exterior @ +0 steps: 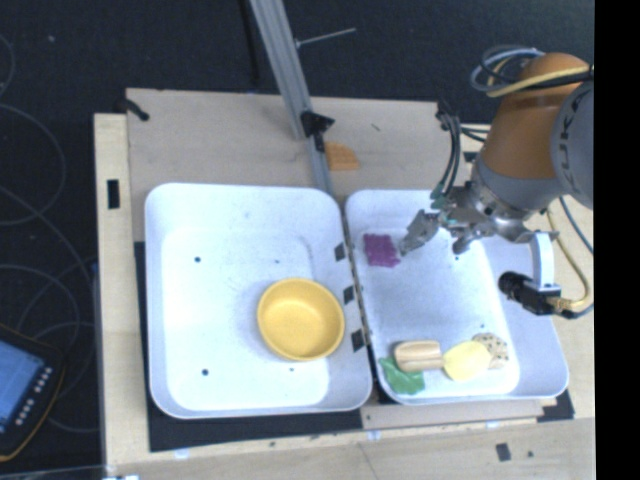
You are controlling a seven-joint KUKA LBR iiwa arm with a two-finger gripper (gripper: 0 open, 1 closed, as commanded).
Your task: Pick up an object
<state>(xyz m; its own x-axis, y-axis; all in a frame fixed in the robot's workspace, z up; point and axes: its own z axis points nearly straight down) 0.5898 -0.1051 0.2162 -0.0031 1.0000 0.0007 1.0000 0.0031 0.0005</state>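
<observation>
My gripper (438, 236) hangs over the upper part of the right bin (520, 298), fingers open with nothing between them. A small purple block (380, 249) lies just left of the left fingertip, near the bin's left wall. Along the right bin's near edge lie a tan cylinder-shaped piece (417, 355), a yellow lemon-like object (464, 361), a speckled beige ball (491, 347) and a green scrap (400, 377). A yellow bowl (299, 318) sits in the left bin (200, 268).
A slanted grey metal pole (285, 68) rises behind the bins. A small orange item (341, 156) lies on the bench behind the bins. Black cabling and a connector (525, 290) hang off the wrist over the right bin's right side.
</observation>
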